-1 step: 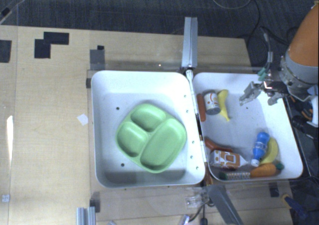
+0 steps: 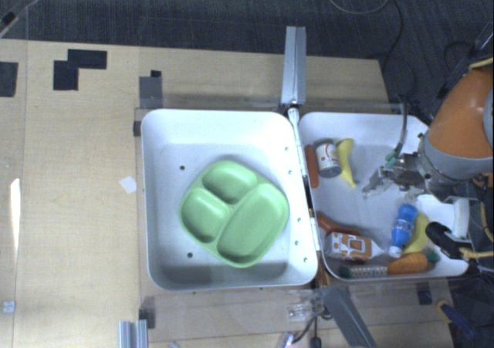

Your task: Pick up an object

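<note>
I count two white bins: the left bin point(image 2: 154, 184) and the right bin point(image 2: 363, 124). The left one carries one green divided plate point(image 2: 235, 212). The right one carries one can point(image 2: 328, 159), two bananas point(image 2: 346, 161) point(image 2: 417, 235), one blue bottle point(image 2: 402, 226), one carrot point(image 2: 408, 263), and one small carton point(image 2: 349, 246).
</note>
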`<state>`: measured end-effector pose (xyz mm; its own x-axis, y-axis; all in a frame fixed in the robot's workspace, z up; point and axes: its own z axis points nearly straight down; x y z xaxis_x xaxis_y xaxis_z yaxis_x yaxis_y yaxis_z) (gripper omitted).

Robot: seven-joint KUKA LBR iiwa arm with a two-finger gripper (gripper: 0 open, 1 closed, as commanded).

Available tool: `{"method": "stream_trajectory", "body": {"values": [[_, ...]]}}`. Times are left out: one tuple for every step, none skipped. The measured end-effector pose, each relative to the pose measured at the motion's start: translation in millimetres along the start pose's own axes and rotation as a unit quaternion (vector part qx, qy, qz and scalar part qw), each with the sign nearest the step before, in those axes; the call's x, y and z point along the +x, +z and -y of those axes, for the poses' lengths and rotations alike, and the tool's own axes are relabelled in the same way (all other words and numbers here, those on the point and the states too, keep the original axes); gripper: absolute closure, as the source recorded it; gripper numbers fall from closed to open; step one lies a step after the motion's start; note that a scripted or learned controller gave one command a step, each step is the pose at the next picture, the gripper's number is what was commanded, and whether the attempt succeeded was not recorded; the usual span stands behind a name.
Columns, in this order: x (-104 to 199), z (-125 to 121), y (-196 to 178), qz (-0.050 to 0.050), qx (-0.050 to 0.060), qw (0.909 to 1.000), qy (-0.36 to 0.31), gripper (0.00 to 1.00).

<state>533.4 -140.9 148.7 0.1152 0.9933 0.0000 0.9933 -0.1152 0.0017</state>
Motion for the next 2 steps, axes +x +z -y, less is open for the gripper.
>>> {"method": "stream_trajectory", "body": {"values": [[-45.1,26.9,59.3,0.001,-0.005,0.9928,-0.12,0.0],[-43.5,23.3,46.7,0.001,-0.01,0.9926,-0.121,1.0]]}}
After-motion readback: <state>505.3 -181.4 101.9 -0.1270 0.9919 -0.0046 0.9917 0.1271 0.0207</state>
